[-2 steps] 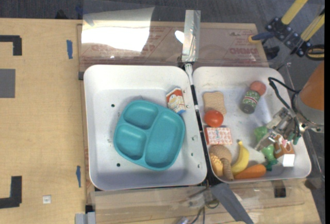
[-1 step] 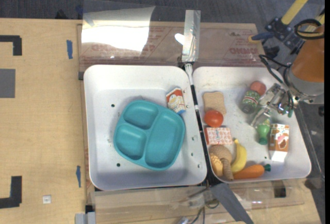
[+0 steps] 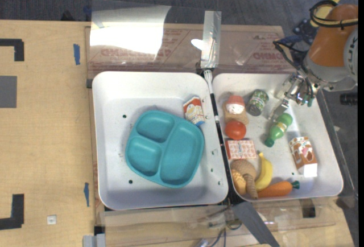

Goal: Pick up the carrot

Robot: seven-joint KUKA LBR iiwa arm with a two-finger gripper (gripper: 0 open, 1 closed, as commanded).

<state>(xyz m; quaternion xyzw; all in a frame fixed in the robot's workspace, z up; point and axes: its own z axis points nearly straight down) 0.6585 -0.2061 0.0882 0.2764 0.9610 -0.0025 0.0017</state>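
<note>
While a banana (image 3: 264,171) and a bread roll (image 3: 243,175) crowd it, the carrot (image 3: 274,188) lies at the right bin's (image 3: 330,143) near edge, well apart from the pincer (image 3: 291,95) (finger state unclear) above a green bottle (image 3: 277,127). Left bin (image 3: 108,143): teal tray (image 3: 164,148).

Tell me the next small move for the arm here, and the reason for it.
Probably carry the gripper toward the near edge of the right bin. It now hangs over the bin's far part, just above the green bottle, while the carrot lies at the near edge beside the banana, with nothing on top of it.
</note>
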